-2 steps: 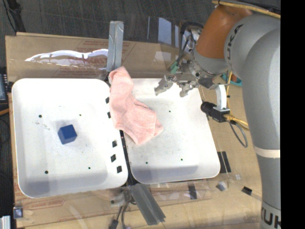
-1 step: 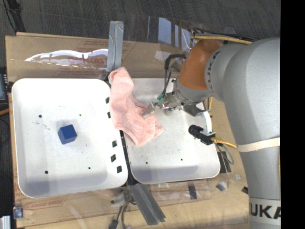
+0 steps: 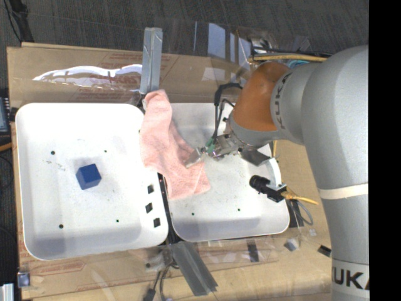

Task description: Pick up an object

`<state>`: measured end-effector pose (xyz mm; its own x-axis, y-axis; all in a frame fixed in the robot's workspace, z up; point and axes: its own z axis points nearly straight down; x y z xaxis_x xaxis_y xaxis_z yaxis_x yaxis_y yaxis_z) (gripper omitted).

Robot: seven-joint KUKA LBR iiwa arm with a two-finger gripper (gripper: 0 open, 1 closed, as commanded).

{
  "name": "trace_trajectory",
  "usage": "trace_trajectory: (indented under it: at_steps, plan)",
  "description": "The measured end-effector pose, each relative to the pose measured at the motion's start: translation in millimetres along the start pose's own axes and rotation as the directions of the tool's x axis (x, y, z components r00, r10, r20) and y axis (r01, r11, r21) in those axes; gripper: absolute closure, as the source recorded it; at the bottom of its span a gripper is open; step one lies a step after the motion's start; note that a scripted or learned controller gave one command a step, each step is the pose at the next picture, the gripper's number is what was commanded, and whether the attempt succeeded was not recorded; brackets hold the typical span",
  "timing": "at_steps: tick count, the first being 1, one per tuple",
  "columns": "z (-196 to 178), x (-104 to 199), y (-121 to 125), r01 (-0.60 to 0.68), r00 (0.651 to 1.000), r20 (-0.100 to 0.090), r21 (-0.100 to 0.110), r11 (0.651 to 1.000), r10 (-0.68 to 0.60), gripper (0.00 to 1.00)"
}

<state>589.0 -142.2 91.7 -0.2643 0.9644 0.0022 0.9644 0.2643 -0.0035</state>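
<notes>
counter [image 3: 25,61]: two white bins side by side.
left bin [image 3: 37,231]: one blue cube [image 3: 88,175], flat on the floor, left of centre, well apart from all else. untouched.
right bin [image 3: 232,221]: pink cloth [image 3: 164,143], crumpled, in upper left part. top end draped over the rim betw. the bins, rest spread on right bin floor.
arm [image 3: 326,124]: reaches in from the right, orange band above wrist, bent down over right bin.
tool [image 3: 210,150]: low over right bin, at right edge of cloth. touching or just beside it, cannot tell which. wide or narrow: cannot tell. grip on cloth not confirmed.
</notes>
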Motion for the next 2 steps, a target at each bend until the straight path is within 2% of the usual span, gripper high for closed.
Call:
trace_trajectory:
  at_steps: [1,2]
  plan:
    - [-10,0,0,0.003,1.0,0.0,0.002,1.0,-0.003,1.0]
    - [-141,74,47,-0.2,0.98,0.001,-0.003,0.98,0.2,1.0]
